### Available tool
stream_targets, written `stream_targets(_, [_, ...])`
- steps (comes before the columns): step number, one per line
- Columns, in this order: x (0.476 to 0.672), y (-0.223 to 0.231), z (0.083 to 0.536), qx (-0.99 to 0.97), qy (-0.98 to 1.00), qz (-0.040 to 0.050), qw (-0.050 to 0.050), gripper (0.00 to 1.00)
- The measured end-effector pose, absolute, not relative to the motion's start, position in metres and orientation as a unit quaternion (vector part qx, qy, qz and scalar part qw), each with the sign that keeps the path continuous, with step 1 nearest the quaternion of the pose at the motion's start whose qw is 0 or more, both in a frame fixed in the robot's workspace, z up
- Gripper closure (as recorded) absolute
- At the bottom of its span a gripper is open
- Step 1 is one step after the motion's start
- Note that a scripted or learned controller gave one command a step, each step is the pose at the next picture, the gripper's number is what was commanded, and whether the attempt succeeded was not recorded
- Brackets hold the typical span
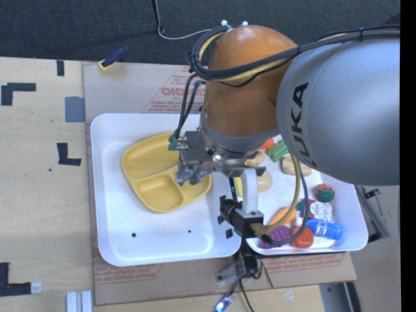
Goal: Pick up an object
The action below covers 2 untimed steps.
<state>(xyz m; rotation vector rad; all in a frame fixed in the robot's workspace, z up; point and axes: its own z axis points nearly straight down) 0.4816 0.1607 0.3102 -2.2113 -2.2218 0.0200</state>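
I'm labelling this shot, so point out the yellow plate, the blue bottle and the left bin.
yellow plate [146,156], camera view, on its large compartment.
blue bottle [322,228], camera view, on its body.
left bin [156,236], camera view, on its bare floor.

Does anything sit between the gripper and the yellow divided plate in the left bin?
Nothing visible does. The gripper is directly over the right edge of the yellow divided plate in the left bin, with no item seen between them, though the arm hides part of that edge. The small toys lie apart in the right bin.
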Motion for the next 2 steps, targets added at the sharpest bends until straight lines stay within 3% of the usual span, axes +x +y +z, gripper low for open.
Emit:
stream_targets(1, [0.505,0.199,0.267,-0.706,-0.709,0.0023,0.001,1.0])
stream_targets(2, [0.523,0.206,0.545,-0.706,-0.708,-0.0083,-0.004,1.0])
